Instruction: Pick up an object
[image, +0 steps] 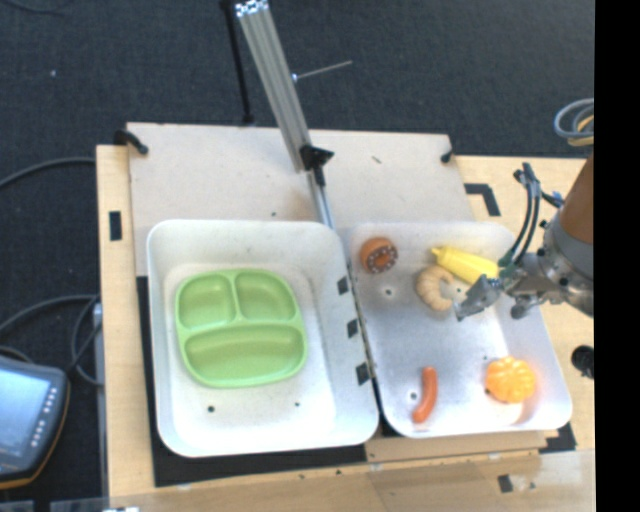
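Observation:
In the right bin (400, 340) lie a yellow corn cob (465, 263), a beige ring-shaped pastry (434, 287), a brown round piece (378, 255), a red sausage (426, 394) and an orange pumpkin-like fruit (509, 380). My gripper (496, 300) hangs over the bin's right side, just right of the pastry and below the corn. Its two dark fingers (473, 299) stand apart, so it is open, with nothing between them. The pumpkin sits well below it.
The left bin (165, 400) holds a green divided plate (240, 327). A metal pole (285, 95) slants up from the bins' back edge. Cables (528, 205) trail from the arm's wrist at the right. The right bin's middle floor is bare.

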